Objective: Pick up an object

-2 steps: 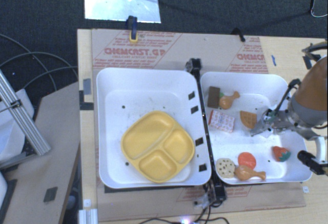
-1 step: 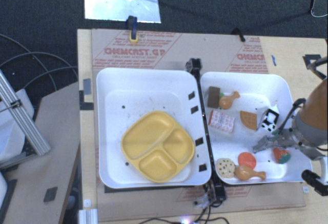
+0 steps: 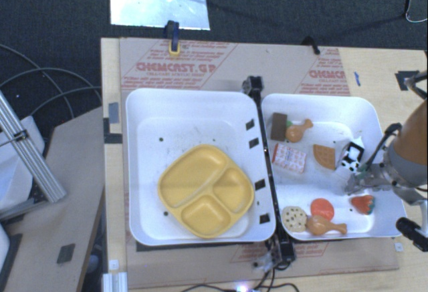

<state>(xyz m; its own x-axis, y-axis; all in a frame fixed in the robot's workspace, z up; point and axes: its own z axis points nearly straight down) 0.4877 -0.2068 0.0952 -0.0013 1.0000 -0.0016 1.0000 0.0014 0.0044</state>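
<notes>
- Arm (image 3: pixel 409 150) comes in from the right edge of the view, over the R bin (image 3: pixel 374 113); grey body w/ orange patch up top.
- Gripper (image 3: pixel 356 184) sits low at the R bin's right side, just left of the arm body; can't tell how it stands, too dark + blurry there.
- Nothing seen held.
- Strawberry (image 3: pixel 363 204) lies just below/right of the gripper tip, near the bin's right wall; contact w/ gripper can't be told.
- Black-and-white carton (image 3: pixel 351 154) just above the gripper, tilted.
- Toast slice (image 3: pixel 325 156) left of the carton, beside it.
- Pink-white packet (image 3: pixel 289 158) near the bin's left wall, mid-height.
- Brown block (image 3: pixel 279 125) at upper left of R bin, w/ a drumstick (image 3: pixel 298 129) touching its right side.
- Tomato (image 3: pixel 322 208) low in R bin; second drumstick (image 3: pixel 325 226) right below it, lying across.
- Cookie (image 3: pixel 293 218) at lower left corner, just beside that drumstick's fat end.
- L bin (image 3: pixel 144 123) holds a yellow divided plate (image 3: pixel 206 190), 3 compartments, sitting toward the lower right.
- Both bins rest on a cardboard sheet (image 3: pixel 221 67) w/ red print.
</notes>
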